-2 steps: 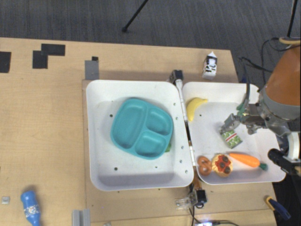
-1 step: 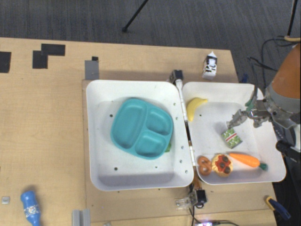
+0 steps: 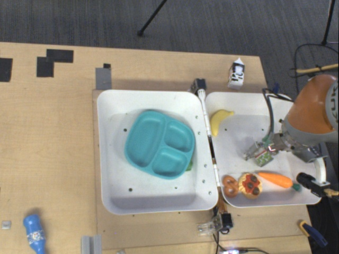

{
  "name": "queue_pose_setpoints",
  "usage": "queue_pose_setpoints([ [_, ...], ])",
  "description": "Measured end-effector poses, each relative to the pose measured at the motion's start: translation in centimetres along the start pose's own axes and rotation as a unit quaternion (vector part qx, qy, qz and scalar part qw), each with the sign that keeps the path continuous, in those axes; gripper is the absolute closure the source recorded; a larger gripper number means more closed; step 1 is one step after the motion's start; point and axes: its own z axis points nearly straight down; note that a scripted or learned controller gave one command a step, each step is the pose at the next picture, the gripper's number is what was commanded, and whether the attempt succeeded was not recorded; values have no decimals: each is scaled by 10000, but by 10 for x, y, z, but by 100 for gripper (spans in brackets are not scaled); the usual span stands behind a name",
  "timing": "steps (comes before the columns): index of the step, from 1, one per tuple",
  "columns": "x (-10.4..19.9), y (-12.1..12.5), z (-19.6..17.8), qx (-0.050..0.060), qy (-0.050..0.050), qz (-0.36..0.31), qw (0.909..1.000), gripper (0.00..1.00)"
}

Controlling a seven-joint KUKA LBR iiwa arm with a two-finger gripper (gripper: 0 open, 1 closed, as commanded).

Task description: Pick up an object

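Note:
My gripper (image 3: 258, 154) hangs low over the middle of the right bin (image 3: 241, 134), reaching in from the right below the orange wrist band. A yellow banana (image 3: 220, 120) lies at the bin's far left, apart from the gripper. Along the near edge lie an orange carrot (image 3: 275, 180), a toy pizza slice (image 3: 250, 185) and a brown pretzel (image 3: 230, 184), all just below the gripper. Nothing is visibly held.
The left bin (image 3: 114, 189) holds a teal divided plate (image 3: 160, 144) with something green (image 3: 189, 166) peeking from under its right edge. A small white bottle (image 3: 237, 73) stands on the bench behind the bins. A blue object (image 3: 34, 233) lies at the bench's near left.

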Motion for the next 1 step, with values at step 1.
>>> queue_pose_setpoints([
  [1, 0, 2, -12, -21, -6, -7, 10000, 100],
])
